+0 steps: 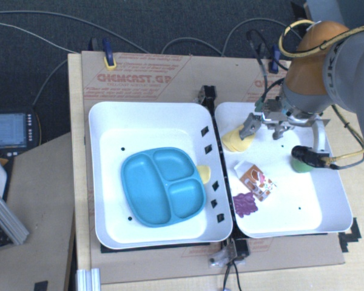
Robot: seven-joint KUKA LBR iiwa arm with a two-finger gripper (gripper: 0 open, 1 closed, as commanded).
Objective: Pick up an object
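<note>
The left bin [103, 162] holds a smooth blue divided tray [162, 185]. The right bin [327, 205] holds a pale yellow lump [235, 140], a purple grape bunch [245, 204] and a snack packet [257, 181]. The end effector [265, 127] is spread open above the lump.

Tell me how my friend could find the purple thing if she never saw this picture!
Look at the right bin, the one the arm reaches into. Go to its near left corner, beside the wall between the two bins. The purple thing lies there, just below a small orange-and-white packet; it is the only purple item, bumpy like a little bunch of grapes.
</note>
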